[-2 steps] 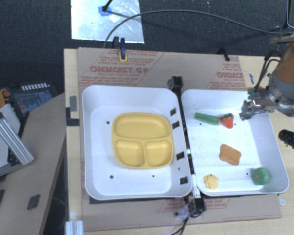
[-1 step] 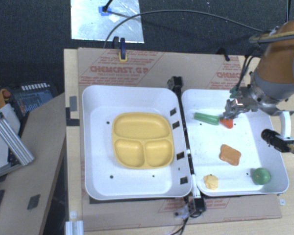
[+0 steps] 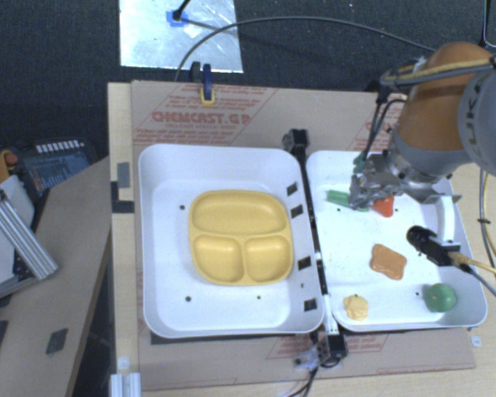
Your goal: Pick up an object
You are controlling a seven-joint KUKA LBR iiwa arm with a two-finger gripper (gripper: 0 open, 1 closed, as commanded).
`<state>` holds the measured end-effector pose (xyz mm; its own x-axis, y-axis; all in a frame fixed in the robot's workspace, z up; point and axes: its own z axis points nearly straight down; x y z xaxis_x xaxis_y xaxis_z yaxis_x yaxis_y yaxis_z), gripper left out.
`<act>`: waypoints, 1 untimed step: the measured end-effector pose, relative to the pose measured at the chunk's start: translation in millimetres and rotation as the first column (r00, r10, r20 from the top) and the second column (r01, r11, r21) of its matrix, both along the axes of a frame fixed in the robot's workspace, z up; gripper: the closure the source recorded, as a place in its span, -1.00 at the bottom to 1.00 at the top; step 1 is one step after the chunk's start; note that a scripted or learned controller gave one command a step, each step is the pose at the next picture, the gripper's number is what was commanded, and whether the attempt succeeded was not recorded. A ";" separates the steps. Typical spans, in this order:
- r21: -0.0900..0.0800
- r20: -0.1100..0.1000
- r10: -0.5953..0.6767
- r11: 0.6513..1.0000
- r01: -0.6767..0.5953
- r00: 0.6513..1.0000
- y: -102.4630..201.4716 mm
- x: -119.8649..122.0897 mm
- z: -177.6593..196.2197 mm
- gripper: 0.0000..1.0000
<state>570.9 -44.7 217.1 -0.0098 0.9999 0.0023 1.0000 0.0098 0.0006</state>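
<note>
Cardboard (image 3: pixel 231 110) printed CHEMCAST G.P, jaws (image 3: pixel 365 193) over right bin (image 3: pixel 467 304)

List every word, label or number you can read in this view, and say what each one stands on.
"CHEMCAST G..." in red on the brown board behind the white bins; the last characters are blurred.
Smaller red print repeats across that board, too small to read.
The dark device at the left edge has a row of light keys or marks, too blurred to read.
</note>
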 end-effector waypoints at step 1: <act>0.001 0.001 0.001 1.000 -0.001 1.000 59.5 2.1 7.1 1.00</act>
<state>573.0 14.7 224.2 -0.0109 0.9999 0.0028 0.9999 0.0109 0.0017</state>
